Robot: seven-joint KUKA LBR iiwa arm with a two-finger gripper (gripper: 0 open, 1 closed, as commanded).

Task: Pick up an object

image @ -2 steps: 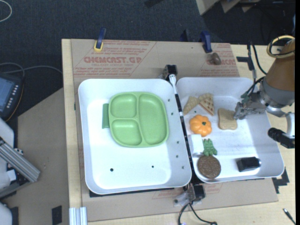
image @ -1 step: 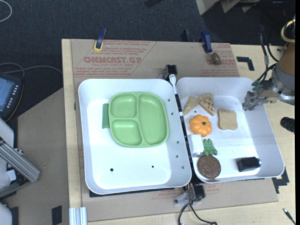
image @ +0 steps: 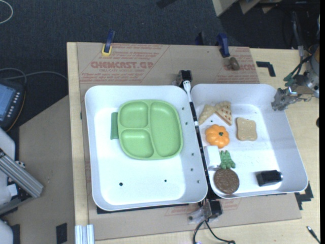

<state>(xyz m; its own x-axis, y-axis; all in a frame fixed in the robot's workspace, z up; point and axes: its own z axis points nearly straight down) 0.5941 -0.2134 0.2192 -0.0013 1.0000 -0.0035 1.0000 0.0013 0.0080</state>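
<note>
One gripper [image: 281, 98] hangs over the far right rim of the right-hand shallow white bin [image: 294, 151]; we cannot tell its state, and we see nothing in it. We judge it poised there to descend. Nearest lies the tan toast-shaped slice [image: 247, 129], toward the bin's middle; the orange pumpkin toy [image: 217, 135] sits beyond, near the left wall, the black block [image: 268, 177] by the near right corner.

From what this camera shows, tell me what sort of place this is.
Most likely a robotics lab bench set up for pick-up trials. Two white bins sit on a board held by clamps, toy food such as a small pumpkin lies in the right bin, and the gripper hangs at its edge.
</note>
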